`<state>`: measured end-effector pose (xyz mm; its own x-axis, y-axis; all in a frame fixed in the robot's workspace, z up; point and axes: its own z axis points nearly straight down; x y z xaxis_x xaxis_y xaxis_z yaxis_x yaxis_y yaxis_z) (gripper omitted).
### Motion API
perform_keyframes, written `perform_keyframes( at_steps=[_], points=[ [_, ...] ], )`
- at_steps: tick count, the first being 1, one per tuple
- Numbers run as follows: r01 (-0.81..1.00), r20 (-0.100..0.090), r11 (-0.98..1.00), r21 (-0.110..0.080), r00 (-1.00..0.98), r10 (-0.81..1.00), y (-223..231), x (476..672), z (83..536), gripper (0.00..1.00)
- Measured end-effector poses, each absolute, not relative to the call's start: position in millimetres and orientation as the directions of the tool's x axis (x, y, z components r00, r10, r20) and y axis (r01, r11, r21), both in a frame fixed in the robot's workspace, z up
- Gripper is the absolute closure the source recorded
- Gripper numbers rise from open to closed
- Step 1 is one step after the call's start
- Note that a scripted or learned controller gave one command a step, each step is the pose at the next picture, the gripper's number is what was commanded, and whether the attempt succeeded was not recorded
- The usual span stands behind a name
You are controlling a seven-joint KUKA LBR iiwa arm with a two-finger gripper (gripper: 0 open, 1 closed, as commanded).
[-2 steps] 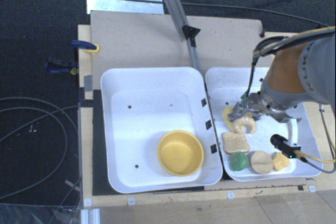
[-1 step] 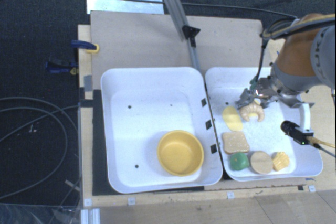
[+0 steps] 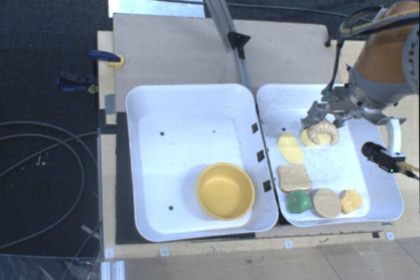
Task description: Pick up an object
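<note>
1. Nearest the camera, the left bin (image 3: 151, 141) carries a yellow bowl (image 3: 226, 191), upright, sitting toward its near right corner.
2. Over to the right bin (image 3: 380, 206): along its near edge a green round piece (image 3: 300, 202) touches a round tan biscuit (image 3: 326, 202), and just beside that lies a small yellow ridged shell shape (image 3: 351, 200).
3. A step back, a slice of toast (image 3: 293, 177) lies flat, touching the green piece's far side.
4. Further still, a pale yellow oval piece (image 3: 291, 148) lies by the bin's left wall.
5. Beside it sits the croissant (image 3: 320, 134), and the gripper (image 3: 323, 119) is right down on its far edge, touching it. Whether the fingers are apart or clamped, I cannot tell.
6. The arm (image 3: 387, 56) leans in from the right, orange band above the wrist.
7. No readable writing anywhere.
</note>
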<state>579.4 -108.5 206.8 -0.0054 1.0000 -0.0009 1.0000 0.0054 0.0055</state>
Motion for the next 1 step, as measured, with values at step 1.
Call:
perform_keyframes(
  at_steps=[1],
  points=[
    [1.0, -0.001, 0.006, 0.005, -0.006, 1.0, -108.6, 580.6, 238.5, 1.0]
  ],
)
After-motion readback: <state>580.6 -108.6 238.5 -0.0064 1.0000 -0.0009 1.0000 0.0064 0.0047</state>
